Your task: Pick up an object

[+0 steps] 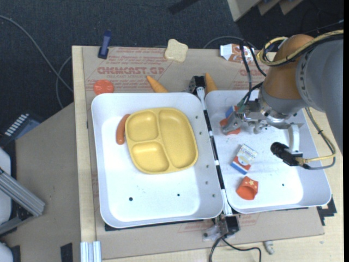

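Evidently nothing is lifted: the claw sits low over a red object, grip state unclear.

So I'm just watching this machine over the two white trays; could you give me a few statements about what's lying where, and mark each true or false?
1. The yellow divided plate lies in the left bin. True.
2. A hot dog lies beside the plate's left edge. True.
3. The red fries carton sits in the plate. False: it lies in the right bin, near its front.
4. The gripper is over the left bin. False: it is over the right bin, by a small reddish item.
5. A slice of bread lies on the bench behind the bins. True.
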`<action>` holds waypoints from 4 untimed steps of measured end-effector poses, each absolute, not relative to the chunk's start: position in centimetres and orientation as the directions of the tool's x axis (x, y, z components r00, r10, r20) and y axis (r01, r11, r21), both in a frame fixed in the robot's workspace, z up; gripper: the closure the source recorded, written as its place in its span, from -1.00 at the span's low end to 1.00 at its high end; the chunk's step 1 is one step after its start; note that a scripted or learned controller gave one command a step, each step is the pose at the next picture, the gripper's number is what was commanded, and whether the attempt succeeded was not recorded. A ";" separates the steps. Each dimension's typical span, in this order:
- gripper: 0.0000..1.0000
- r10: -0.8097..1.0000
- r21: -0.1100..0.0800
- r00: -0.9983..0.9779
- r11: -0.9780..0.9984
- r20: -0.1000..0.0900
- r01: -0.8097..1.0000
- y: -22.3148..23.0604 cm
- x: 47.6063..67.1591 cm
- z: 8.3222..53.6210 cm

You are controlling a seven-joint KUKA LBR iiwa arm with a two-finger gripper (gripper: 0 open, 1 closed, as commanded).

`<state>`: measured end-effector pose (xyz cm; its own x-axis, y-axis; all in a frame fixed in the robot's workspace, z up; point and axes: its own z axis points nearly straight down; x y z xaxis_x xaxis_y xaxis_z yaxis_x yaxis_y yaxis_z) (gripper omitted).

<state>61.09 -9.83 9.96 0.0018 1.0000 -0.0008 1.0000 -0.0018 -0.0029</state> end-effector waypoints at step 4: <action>-1.00 1.000 -0.002 0.001 -0.001 0.000 1.000 -12.5 62.2 8.5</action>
<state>62.22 -12.47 8.48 0.0009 1.0000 -0.0002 1.0000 -0.0009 -0.0017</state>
